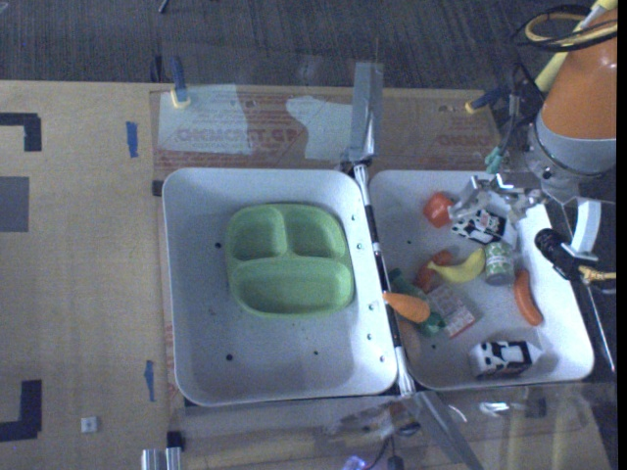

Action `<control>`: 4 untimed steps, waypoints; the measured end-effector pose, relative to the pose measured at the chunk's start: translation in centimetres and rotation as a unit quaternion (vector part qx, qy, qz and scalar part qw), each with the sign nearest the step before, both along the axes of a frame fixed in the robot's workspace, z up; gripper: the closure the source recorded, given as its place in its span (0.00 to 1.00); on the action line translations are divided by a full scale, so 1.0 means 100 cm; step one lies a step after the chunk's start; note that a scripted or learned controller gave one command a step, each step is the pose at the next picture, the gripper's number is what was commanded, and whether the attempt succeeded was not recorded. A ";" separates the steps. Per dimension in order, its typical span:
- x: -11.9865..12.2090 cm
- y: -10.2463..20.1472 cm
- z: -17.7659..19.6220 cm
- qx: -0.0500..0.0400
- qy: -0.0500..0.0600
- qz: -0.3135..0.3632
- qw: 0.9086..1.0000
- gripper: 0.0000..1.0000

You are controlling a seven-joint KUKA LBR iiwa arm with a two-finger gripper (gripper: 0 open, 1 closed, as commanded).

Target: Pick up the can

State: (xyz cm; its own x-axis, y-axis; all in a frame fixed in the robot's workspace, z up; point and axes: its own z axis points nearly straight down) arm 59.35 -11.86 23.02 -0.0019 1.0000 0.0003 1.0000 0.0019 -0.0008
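The can (499, 260), small with a pale green label, stands in the right bin (568, 360), between a banana (460, 267) and a red-orange sausage (528, 297). My gripper (504, 192) hangs above the bin's far part, over a black-and-white carton (478, 225) and a little beyond the can. It looks open, with nothing between its fingers. The grey arm with its orange band (578, 86) comes in from the upper right.
The right bin also holds a red piece (438, 208), a carrot (408, 306) on the inner rim, a flat packet (453, 313) and a second cow-patterned carton (505, 356). A green divided plate (290, 258) lies in the left bin (196, 360).
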 end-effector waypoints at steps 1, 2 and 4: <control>0.022 -0.059 -0.065 0.000 0.000 -0.038 0.999 0.00; 0.006 -0.080 -0.135 0.000 -0.002 -0.064 0.998 0.00; 0.003 -0.033 -0.011 0.000 -0.001 -0.064 0.998 1.00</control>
